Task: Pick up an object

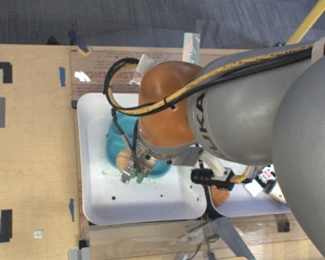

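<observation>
The arm (244,107) fills the right and centre of the frame, and its tool (134,172) hangs low over the left bin (95,145), just below centre. Whether the tool is open or closed I cannot tell; the wrist hides most of it.

The likeliest things to pick lie right under it: a teal bowl (116,142) (mostly covered by the orange band) and a small tan ball (123,158) at the bowl's lower edge, touching or nearly touching the tool. I can't say that either is gripped.

To do this step well, I'd judge the tool should settle squarely over one thing rather than straddle the two. The ball looks round and smooth, so an off-centre pinch may squirt it aside; the bowl offers a thin rim, which suits a grip across the wall better than one from above.

The bin is shallow, glossy white plastic with rounded corners and a few dark specks. The right bin (260,202), at lower right, holds an orange piece (219,197) and a small printed item (265,176). The surface (32,145) is pale wood with blue tape marks.
</observation>
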### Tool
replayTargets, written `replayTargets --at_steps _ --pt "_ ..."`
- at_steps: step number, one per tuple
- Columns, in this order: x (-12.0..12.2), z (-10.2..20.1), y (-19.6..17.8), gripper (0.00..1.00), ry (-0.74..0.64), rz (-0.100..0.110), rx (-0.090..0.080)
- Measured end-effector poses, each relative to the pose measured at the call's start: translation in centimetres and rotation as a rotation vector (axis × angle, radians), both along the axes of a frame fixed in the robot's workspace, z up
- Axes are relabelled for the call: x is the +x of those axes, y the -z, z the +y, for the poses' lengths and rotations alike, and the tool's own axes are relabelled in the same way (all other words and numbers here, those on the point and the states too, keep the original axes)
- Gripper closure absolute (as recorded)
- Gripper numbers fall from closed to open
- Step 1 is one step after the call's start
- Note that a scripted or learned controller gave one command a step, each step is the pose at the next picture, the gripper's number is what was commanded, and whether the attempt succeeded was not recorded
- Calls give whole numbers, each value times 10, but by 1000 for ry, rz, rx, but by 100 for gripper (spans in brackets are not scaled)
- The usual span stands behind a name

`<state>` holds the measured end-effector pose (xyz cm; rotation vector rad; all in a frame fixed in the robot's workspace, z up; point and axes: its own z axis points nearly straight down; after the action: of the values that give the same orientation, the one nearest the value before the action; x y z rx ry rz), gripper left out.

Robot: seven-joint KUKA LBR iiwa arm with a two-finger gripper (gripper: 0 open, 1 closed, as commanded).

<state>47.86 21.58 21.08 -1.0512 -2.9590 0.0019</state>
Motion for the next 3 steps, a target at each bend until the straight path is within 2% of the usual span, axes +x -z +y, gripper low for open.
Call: replayTargets --at_steps 1,2,3 --pt "2 0 -36 100 -491 -9 2" --pt "0 10 -15 100 -402 -1 2" --pt "2 11 -27 100 -404 -8 4"
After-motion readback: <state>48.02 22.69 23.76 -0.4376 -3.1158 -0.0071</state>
